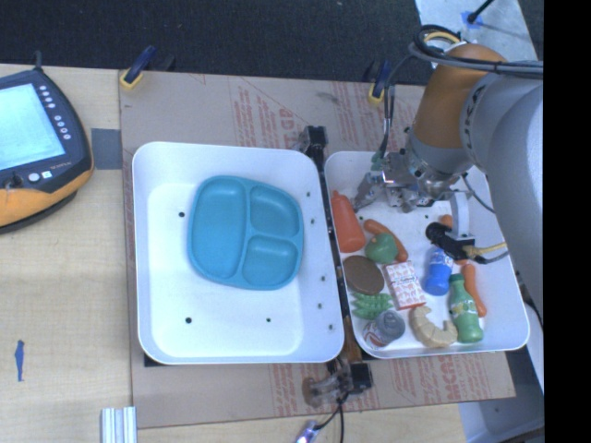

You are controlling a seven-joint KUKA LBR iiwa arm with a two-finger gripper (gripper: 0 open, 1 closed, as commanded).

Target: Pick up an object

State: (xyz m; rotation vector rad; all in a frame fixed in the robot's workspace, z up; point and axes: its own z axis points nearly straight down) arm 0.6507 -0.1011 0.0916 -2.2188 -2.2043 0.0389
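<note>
I hang over the far end of the right bin (517, 326), my gripper (406, 185) low above its white floor, and from this height I cannot tell whether my fingers are spread or pressed together (the wrist hardware hides them).

The bench under everything is pale wood covered by a brown cardboard sheet (231, 109), and beyond its far edge the floor is dark. Both bins sit on that sheet, walls touching along the middle.

Taking the right bin as the landmark: inside it, near me, lies an orange carrot (347, 223) along the wall shared with the left bin. Just past it are a green pepper (380, 247), a brown oval (362, 273), a red-and-white box (404, 284), a blue bottle (436, 271) and a green bottle (464, 310), packed close together toward the near end. The only bare floor is the patch under me.

To the left of the right bin, the left bin (157, 247) holds a blue divided plate (246, 233) with wide white floor around it. Far to the left of that rests an orange-cased tablet (37, 150).
</note>
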